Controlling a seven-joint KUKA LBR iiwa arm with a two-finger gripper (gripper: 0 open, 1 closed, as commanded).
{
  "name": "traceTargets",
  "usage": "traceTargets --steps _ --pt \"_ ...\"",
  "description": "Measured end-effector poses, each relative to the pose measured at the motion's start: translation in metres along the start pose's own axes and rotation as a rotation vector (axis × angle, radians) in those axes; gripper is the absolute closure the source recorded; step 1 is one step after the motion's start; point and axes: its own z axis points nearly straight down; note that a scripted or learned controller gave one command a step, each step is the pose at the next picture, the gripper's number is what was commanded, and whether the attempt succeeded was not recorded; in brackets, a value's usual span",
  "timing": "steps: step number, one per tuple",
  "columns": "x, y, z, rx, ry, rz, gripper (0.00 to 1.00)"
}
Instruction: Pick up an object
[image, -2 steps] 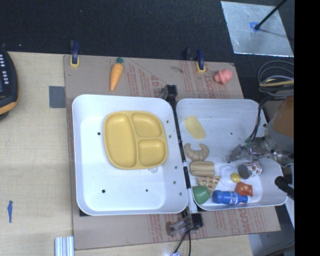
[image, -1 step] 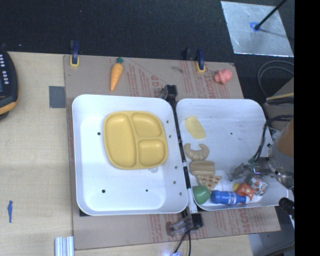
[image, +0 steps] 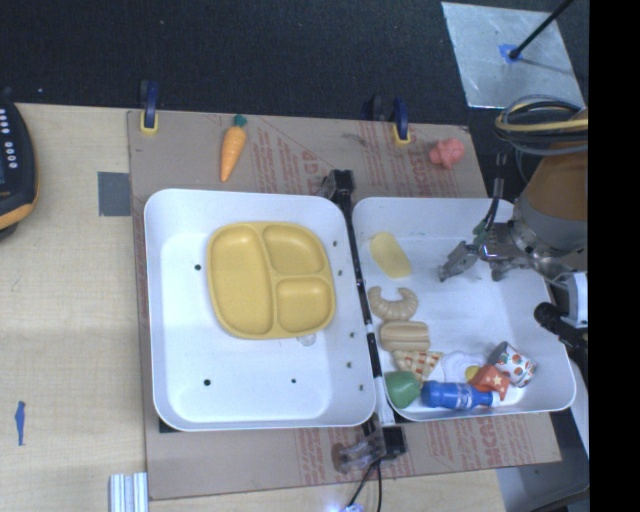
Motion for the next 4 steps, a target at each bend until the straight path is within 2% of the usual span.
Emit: traceTargets --steps 1,2,3,4 --pt "0.087 0.0 0.025 0.015 0.007 -0.001 0.0" --pt "0.104 -0.078 -0.057 0.015 0.006 0.01 0.0" --pt "0.067 -0.11 0.05 0.017 0.002 0.011 0.0" --pt "0.006 -0.044 -0.05 -0.002 -0.004 0.008 0.0"
